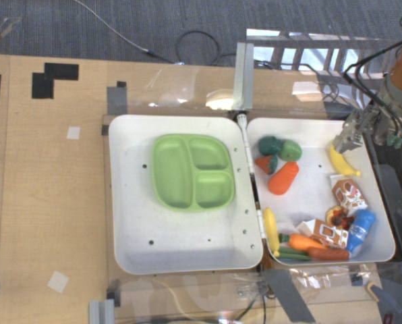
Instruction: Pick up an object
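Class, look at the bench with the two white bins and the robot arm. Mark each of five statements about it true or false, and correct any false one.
1. The green divided plate lies in the left bin. True.
2. The gripper hangs over the left bin. False: it is at the upper right corner of the right bin, just above a yellow banana.
3. The orange carrot lies in the right bin, below the dark green vegetable. True.
4. The blue bottle sits on the green plate. False: it lies in the right bin's lower right corner.
5. The plate's compartments hold toy food. False: no food lies on the plate.
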Robot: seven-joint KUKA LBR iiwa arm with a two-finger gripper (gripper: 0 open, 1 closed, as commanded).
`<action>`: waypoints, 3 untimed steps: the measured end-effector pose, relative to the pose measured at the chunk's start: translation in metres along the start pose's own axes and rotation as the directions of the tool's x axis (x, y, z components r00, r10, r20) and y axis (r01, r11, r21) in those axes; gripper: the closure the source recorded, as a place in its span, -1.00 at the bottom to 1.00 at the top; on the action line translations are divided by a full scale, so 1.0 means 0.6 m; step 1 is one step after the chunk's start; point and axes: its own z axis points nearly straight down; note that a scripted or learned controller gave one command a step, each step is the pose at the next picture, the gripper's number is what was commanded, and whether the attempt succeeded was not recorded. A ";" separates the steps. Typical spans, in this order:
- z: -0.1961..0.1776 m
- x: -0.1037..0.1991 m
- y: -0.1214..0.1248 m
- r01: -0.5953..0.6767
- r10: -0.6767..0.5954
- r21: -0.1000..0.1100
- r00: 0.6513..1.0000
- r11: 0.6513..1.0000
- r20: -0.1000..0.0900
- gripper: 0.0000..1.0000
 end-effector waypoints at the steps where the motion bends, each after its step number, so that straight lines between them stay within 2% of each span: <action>1: -0.018 -0.003 0.003 0.002 -0.002 -0.002 1.000 1.000 0.006 1.00; 2: -0.018 -0.002 0.003 0.002 -0.002 -0.002 1.000 1.000 0.005 -1.00; 3: 0.136 -0.027 -0.020 0.189 -0.189 -0.003 0.982 0.982 -0.015 -1.00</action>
